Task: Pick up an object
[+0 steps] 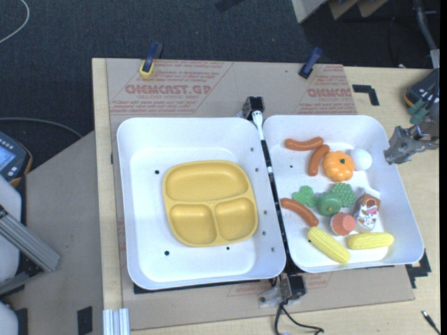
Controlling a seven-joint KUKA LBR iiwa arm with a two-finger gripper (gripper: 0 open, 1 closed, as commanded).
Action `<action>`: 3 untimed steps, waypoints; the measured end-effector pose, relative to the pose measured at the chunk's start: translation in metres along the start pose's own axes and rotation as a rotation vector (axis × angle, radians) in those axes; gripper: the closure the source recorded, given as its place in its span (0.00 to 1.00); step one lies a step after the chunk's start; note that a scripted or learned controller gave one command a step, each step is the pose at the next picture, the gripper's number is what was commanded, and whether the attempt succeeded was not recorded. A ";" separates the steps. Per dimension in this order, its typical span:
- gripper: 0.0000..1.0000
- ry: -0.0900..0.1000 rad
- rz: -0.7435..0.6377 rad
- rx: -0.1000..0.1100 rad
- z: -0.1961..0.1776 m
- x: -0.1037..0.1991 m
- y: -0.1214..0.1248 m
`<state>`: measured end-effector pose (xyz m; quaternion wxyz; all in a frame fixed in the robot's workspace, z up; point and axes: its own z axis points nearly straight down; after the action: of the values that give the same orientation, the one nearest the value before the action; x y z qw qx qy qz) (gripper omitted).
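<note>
Pumpkin (pixel 340 165) as the likeliest pick: sitting in the right bin (pixel 328 119), toward its 1 o'clock part, round and upright. Touching or nearly touching an egg (pixel 362 160) at its 3 o'clock and a sausage (pixel 318 160) at its 9 o'clock. Broccoli (pixel 341 191) just below, at 6 o'clock, near but seemingly apart.

Fingers (pixel 399 149) hanging over the bin's right rim, at 3 o'clock from the pumpkin, with the egg between. Open or closed: cannot tell from this slant (too small and too grey against the rim). Nothing seen held.

To do the step well:
- Travel toward 9 o'clock at height, clear of the rim, and stop centred above the pumpkin before any descent.
- Turn the wrist so the closing line runs 12 to 6 o'clock. Neighbours crowd the 3 and 9 sides; the 12 side looks free, and the 6 side probably has room short of the broccoli.
- Spread wide before going down. Probably slippery, being round, so grip at the widest girth and not near the stem.
- Descend straight, close gently, lift straight up.

Risks, as judged: egg rolling off if nudged; pumpkin squirting out sideways from a high or off-centre pinch; a finger landing on the broccoli.

Fallback if the cluster proves too tight: corn (pixel 328 245) at the bin's 6 o'clock, long and lying free on most of its length, taken across its short axis.
</note>
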<state>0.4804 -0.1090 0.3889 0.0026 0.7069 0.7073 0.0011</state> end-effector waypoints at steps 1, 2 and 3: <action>1.00 -0.001 -0.001 -0.003 -0.010 0.000 0.001; 1.00 -0.002 -0.001 -0.007 -0.021 0.000 0.002; 1.00 -0.004 -0.002 -0.010 -0.031 0.000 0.003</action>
<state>0.4829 -0.1088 0.4199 0.0076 0.7061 0.7081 0.0033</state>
